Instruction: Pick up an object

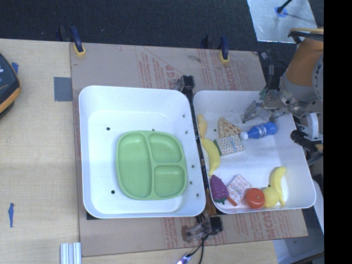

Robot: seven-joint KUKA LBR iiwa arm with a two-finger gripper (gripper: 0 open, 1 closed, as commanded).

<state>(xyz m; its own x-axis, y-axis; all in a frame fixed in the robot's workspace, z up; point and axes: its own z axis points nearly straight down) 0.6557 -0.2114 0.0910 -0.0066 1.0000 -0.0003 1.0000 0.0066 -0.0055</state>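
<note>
The right bin holds several small things: a blue and white bottle lying on its side, a tan cracker-like piece, a patterned small box, a yellow banana, a purple grape bunch, a red and white packet, a red tomato and a yellow fruit. My gripper hangs over the bin's far right part, just above the bottle. Its fingers are spread apart with nothing between them.
The left bin carries a green divided plate. The arm's orange band and grey wrist sit at the right edge. Clamps hold the cardboard sheet at the back. A yellow-black device lies far left.
</note>
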